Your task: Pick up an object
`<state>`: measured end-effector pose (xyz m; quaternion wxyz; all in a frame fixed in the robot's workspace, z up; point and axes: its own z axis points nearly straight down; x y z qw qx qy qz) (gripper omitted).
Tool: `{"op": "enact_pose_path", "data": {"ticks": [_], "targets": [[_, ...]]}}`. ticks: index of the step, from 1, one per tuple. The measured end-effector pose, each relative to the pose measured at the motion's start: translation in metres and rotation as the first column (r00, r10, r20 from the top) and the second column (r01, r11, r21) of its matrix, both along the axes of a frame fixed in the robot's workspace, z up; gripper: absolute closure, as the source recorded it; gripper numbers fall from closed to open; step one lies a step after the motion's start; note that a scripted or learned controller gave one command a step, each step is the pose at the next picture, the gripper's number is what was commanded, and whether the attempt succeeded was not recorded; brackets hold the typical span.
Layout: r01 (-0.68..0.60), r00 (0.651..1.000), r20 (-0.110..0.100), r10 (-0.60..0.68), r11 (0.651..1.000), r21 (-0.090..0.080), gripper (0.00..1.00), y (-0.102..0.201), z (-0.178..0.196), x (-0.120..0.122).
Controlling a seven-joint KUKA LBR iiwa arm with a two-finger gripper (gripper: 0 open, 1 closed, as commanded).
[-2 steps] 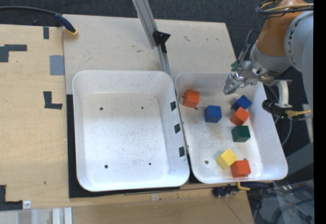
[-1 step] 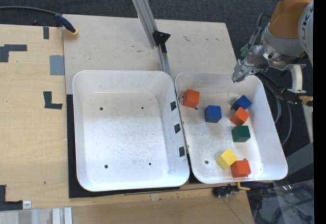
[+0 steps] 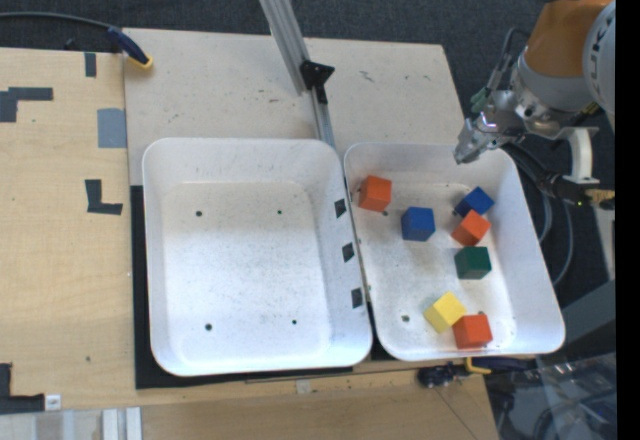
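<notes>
Over the right bin's (image 3: 530, 228) far corner, your gripper (image 3: 470, 150) hangs clear of the blue cube (image 3: 477, 200), probably lining up; can't tell if it's clenched or released.

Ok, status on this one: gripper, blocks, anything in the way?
Gripper over right bin's far rim, holding nothing visible. Six blocks loose in that bin; nearest is the blue block atop an orange block. Path unobstructed.
</notes>
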<state>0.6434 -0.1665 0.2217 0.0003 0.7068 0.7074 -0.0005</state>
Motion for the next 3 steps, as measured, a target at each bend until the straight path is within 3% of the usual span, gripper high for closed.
{"op": "enact_pose_path", "data": {"ticks": [3], "targets": [[-0.007,1.000,-0.003,0.007,1.000,0.003,1.00,0.178,0.007,-0.039]]}}
